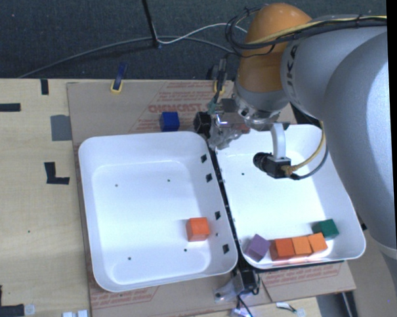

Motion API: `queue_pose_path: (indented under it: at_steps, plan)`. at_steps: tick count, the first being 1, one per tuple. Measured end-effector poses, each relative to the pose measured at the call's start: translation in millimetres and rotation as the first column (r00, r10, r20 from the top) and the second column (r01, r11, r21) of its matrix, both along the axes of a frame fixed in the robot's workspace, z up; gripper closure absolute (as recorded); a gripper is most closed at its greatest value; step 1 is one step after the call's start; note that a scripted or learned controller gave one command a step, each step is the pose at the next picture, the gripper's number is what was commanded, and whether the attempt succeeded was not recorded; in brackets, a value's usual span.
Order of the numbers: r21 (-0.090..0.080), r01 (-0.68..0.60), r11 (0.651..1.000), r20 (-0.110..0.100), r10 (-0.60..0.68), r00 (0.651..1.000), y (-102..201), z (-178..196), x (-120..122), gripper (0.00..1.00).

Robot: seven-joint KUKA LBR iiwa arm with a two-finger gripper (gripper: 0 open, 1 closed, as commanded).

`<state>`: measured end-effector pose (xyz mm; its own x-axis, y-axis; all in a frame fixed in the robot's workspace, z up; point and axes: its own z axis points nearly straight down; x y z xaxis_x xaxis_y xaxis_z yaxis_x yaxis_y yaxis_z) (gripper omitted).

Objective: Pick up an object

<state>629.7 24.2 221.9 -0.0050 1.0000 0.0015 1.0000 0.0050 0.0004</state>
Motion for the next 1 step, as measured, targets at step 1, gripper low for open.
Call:
queue_pose_path:
  at_steps: [1]
  plan:
    - [-0.001,0.001,1.0,-0.001,-0.001,1.0,47.6,-5.1,-9.8,1.0]
